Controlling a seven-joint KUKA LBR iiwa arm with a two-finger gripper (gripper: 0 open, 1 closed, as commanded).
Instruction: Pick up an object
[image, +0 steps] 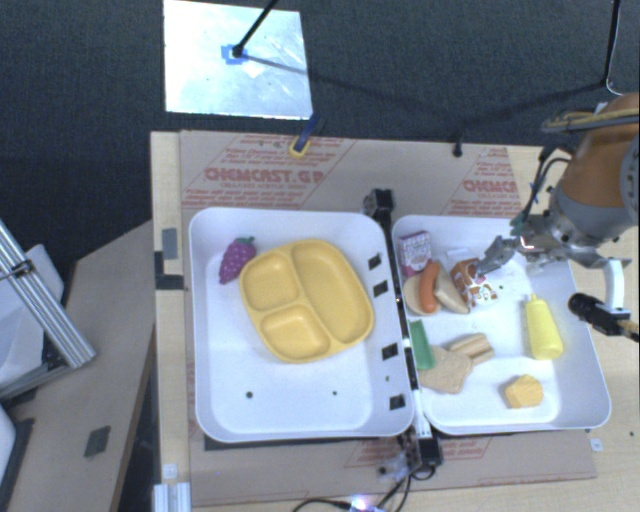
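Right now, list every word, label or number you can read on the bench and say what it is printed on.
"CHEMCAST GP", red print on the brown sheet behind the left bin.
The same red print, on that sheet behind the right bin: partly cut off, too blurred to read fully.
Small print under both: too small to read.
Pink carton in the right bin: label too blurred to read.
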